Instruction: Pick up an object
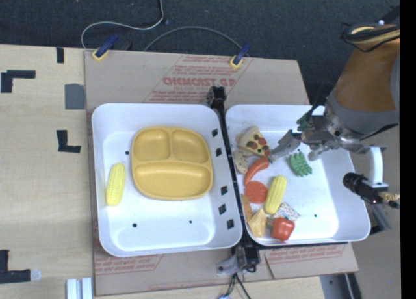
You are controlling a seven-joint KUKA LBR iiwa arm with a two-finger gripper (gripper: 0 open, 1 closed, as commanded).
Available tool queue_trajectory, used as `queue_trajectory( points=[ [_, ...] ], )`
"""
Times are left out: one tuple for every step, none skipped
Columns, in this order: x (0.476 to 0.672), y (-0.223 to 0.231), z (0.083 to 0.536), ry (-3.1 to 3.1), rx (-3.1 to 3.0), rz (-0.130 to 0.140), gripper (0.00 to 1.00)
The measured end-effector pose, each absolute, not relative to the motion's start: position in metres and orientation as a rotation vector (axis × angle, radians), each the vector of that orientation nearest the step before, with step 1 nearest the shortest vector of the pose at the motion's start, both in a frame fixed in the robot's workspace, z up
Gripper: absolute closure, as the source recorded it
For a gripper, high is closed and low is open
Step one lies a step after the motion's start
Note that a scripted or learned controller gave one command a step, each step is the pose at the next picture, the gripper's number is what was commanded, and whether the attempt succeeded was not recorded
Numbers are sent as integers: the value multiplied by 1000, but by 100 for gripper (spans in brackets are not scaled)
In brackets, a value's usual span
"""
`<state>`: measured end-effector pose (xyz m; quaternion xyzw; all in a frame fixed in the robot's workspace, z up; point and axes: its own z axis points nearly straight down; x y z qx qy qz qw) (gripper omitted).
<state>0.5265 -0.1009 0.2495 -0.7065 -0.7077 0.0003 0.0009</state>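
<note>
My gripper [299, 151] hangs over the right bin [338, 210], open, with its two grey fingers [284, 145] spread apart. A small green leafy toy [301, 165] lies on the bin floor just below and between the fingertips; nothing is held. To the left of the gripper lie a pizza slice [252, 142] and a long red pepper [257, 169]. Further forward are a red tomato [256, 192], a corn cob [276, 194], a yellow wedge [258, 223] and a small red bell pepper [282, 228].
The left bin [104, 129] holds a yellow divided plate [173, 162] and a second corn cob [116, 184] by its left wall. A black divider [225, 161] runs between the bins. The arm's body [364, 90] overhangs the right bin's far right corner.
</note>
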Motion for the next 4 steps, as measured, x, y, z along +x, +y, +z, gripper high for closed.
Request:
queue_trajectory(
  points=[
    [496, -120, 97, -2208, -2214, 16, 0],
    [484, -100, 85, -2223, -2231, 0, 0],
    [486, -99, 96, -2224, -2227, -4, 100],
    [543, -33, 190, -2236, -2216, -12, 100]
  ],
)
